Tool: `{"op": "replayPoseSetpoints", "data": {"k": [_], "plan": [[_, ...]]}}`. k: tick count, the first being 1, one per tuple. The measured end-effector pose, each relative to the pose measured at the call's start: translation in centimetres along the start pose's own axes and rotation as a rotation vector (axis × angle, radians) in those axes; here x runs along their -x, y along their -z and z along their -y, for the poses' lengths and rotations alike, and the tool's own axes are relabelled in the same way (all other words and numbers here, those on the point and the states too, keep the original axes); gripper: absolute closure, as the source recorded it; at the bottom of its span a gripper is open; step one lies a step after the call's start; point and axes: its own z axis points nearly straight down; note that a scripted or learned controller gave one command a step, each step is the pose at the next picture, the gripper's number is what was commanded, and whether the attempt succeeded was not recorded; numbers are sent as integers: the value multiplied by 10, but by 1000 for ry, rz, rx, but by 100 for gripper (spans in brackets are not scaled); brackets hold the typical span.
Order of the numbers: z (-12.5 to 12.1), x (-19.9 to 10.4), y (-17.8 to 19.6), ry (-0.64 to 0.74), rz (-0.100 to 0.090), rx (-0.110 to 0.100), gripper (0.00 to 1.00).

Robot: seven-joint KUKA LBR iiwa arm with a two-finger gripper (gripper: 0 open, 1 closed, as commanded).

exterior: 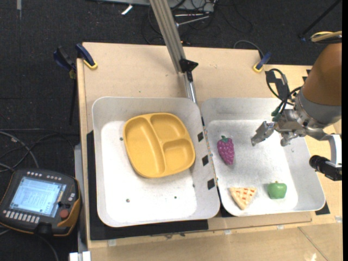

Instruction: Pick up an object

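Note:
In the right bin [304, 200] lie a purple bunch of grapes [226, 150] near its left side, a pizza slice [242, 196] near the front, and a green pepper [277, 190] to the right of the slice. My gripper [273, 135] hangs over the upper right part of this bin, to the right of the grapes and apart from them. Its two fingers are spread open with nothing between them.
The left bin [109, 200] holds a yellow divided plate [159, 144]. A slanted metal pole [169, 30] runs down to the seam between the bins. A teach pendant [37, 199] lies off the bench at the lower left.

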Motion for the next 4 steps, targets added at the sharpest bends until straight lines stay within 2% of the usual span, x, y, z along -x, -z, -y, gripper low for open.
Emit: {"op": "replayPoseSetpoints", "data": {"k": [1,3,4], "plan": [[0,0,0,-1,0,1,0],[6,-9,-114,-2,-1,-5,0],[6,-10,-122,-2,1,2,0]]}}
